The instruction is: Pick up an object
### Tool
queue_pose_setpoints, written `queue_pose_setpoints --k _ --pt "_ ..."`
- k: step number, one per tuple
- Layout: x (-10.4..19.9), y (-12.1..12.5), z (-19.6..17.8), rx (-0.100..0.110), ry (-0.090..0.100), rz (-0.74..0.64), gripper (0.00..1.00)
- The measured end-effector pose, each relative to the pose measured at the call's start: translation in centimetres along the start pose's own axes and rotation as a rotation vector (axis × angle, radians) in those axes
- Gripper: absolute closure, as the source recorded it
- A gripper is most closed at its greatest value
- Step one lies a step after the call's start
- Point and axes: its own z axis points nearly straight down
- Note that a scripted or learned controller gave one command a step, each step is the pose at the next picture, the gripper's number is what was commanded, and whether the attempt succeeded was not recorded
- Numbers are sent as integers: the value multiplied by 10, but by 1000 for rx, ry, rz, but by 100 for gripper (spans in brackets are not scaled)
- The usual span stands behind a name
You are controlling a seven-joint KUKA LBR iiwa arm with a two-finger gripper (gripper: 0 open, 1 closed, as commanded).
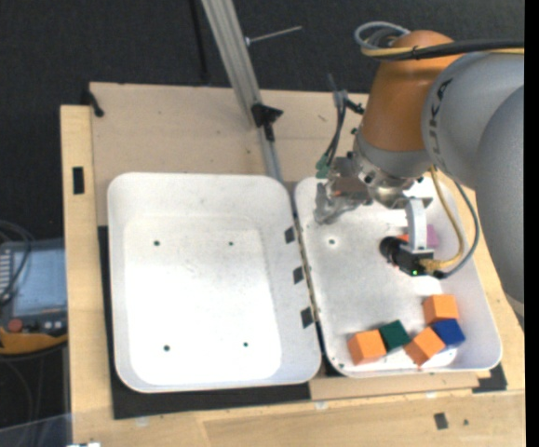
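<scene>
Left bin (199,277): white, nothing in it that bears on the task. A metal strut (236,63) runs down from the top of the view to the rim between the bins.

Right bin (362,287): the gripper (328,203) hangs over its far left corner, close by the dividing rim. No object is seen between its fingers; whether the pincer stands wide or narrow cannot be told from this angle. The grey arm (474,91) with its orange band (401,91) reaches in from the right and covers the far right part of this bin.

Objects: all lie in a cluster at the near right corner of the right bin, well apart from the gripper. From the left: an orange block (367,345), a green block (395,334) touching it, a second orange block (426,345), a blue block (447,331) just beside that, and a third orange block (440,307) behind.

Assessment: the pick is not yet begun. Risks:
- Blocks lie packed; fingers coming down could land on a neighbour and knock the target aside.
- The cluster lies against the bin wall; a finger could strike the rim.
- A descent where the gripper now hangs would close on bare bin floor.
</scene>
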Motion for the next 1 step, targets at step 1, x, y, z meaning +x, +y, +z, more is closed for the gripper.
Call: queue_pose_setpoints --k 1 --pt "50 -20 -1 0 1 0 100"
